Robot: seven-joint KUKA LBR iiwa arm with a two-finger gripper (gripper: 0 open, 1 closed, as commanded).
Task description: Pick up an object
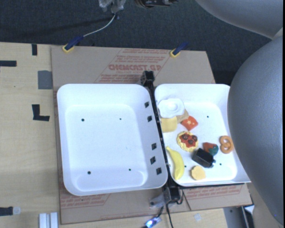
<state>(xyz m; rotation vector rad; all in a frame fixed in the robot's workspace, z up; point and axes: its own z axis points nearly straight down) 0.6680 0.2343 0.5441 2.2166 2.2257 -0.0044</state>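
The right bin (222, 93) holds a banana (176, 162), pretzel (225, 144) and black block (203, 157); end effector state cannot be told.

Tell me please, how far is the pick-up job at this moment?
Nothing looks done yet. All the toys, such as the banana, the pretzel and the black block, lie in the right bin. The grey arm is beside that bin, with no toy seen lifted. Reaching, gripping and lifting one object is all left.
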